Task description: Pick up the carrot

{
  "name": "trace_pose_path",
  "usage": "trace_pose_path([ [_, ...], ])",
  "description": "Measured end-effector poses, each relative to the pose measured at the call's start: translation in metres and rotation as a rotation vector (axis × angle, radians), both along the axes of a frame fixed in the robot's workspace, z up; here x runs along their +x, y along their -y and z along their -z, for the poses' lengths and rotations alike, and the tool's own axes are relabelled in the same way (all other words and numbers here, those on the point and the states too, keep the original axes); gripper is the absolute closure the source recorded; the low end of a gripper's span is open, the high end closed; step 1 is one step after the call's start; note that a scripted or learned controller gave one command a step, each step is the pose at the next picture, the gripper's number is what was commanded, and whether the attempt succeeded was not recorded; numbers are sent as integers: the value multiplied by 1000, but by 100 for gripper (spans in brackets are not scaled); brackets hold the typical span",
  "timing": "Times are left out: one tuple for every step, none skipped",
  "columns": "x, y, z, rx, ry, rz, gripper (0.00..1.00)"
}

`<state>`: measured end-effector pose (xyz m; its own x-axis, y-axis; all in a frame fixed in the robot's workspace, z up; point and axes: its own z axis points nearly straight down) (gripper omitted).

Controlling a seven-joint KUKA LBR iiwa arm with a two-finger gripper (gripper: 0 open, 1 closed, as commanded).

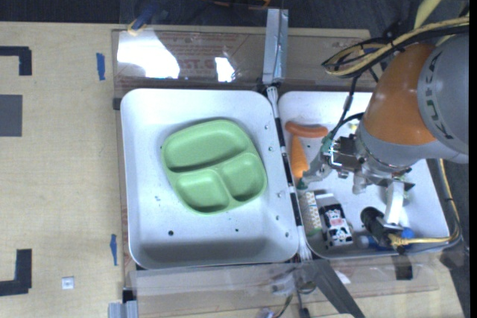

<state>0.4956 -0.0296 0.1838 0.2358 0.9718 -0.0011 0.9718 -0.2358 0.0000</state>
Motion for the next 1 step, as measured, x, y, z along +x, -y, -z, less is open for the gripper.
trace_pose_path([
  [-4, -37, 0, 3, -3, -267, 0],
])
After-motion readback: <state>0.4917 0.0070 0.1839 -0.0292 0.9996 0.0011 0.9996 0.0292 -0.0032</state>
